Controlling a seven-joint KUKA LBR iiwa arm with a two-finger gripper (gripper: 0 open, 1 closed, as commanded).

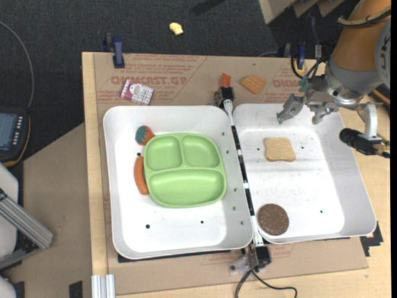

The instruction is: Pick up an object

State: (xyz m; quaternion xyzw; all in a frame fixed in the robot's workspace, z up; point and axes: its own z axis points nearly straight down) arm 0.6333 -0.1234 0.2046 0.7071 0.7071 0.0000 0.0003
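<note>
Gripper (306,112) above right bin's (347,185) far edge, fingers spread, nothing between them.
Toast slice (278,149) lies flat in right bin, near gripper; brown round patty (273,219) at near-left corner.

Two bins (124,166), one green tray (184,169)

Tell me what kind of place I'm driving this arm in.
Most likely a robotics lab test bench, not a real kitchen: two white bins clamped side by side on a cardboard sheet, toy food like the bread slice and green divided plate, and the gripper above.
</note>
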